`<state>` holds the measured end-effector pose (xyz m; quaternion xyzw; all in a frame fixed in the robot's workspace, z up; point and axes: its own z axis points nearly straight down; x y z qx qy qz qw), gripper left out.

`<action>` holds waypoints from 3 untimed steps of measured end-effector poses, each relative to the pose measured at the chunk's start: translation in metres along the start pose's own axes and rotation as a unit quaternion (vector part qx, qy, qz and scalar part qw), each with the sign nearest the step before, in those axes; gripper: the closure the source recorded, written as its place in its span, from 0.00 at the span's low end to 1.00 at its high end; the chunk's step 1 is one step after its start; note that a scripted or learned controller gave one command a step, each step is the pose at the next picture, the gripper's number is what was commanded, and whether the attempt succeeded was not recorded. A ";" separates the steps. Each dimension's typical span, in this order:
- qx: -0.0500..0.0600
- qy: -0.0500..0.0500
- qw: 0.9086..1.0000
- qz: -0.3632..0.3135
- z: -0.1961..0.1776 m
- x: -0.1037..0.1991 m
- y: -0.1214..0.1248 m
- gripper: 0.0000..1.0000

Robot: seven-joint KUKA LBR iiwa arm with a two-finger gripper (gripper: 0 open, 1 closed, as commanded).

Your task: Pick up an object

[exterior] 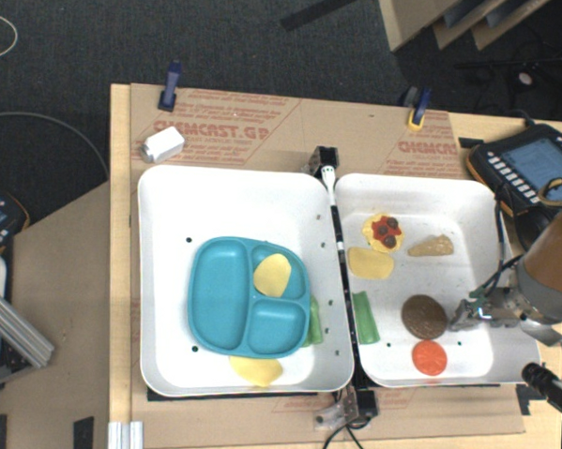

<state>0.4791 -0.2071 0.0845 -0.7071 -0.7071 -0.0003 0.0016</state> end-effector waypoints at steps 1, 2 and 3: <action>-0.001 0.000 1.000 0.000 0.000 0.000 0.000 1.00; 0.000 0.000 1.000 0.000 0.000 0.002 0.000 1.00; 0.000 0.000 1.000 0.000 0.000 0.007 0.000 1.00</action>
